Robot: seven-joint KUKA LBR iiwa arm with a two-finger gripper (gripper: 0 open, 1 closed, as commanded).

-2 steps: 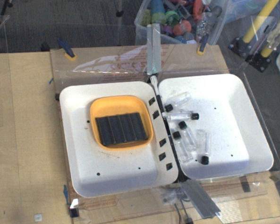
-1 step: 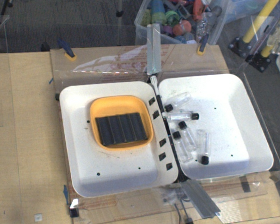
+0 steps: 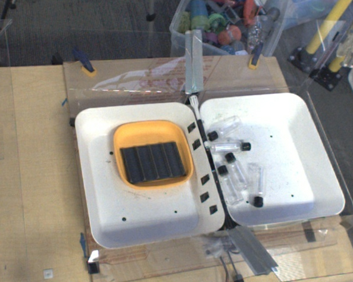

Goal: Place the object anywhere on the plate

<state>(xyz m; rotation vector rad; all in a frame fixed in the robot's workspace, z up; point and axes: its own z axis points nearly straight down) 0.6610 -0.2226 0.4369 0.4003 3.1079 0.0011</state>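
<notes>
**Already on the plate**

Squarely on the orange plate (image 3: 151,130) in the left bin (image 3: 104,219) lies the ribbed black object (image 3: 153,162). Clear vials (image 3: 229,146) are scattered in the right bin (image 3: 304,177). How the gripper stands, I cannot tell.

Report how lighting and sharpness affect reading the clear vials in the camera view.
Camera view: light is soft and even, shadows faint; the image is slightly soft; the clear vials nearly vanish against the white right bin, only their black caps stand out; the orange plate reads sharply.

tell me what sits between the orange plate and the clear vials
In the camera view, the bins' adjoining rims with black clips separate the orange plate from the clear vials.
</notes>
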